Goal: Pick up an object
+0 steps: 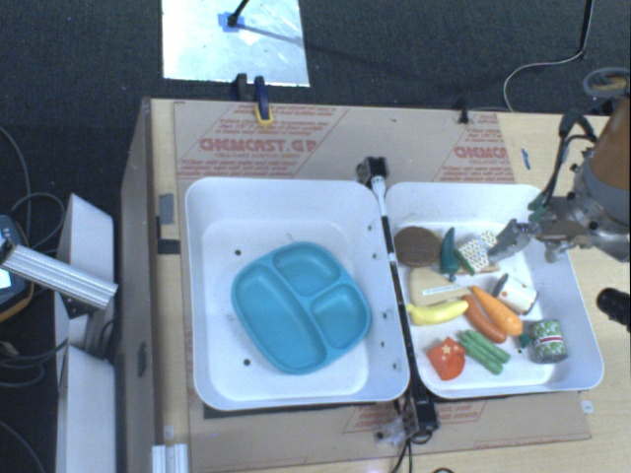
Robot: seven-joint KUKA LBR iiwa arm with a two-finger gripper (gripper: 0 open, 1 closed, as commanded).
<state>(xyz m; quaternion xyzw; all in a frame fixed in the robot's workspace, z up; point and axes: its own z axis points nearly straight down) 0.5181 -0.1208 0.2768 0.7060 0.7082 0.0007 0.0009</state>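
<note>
Red strawberry [447,358] in right bin [582,363]; tool [505,241] above, grip state unclear.

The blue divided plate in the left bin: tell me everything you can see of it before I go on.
The blue divided plate is light blue and looks like smooth plastic, with rounded corners. Raised ridges split it into three compartments: one long, two smaller. It lies flat and right side up, turned at a slant, resting on the floor of the left bin, towards its right front. Nothing sits on it or touches it otherwise.
</note>
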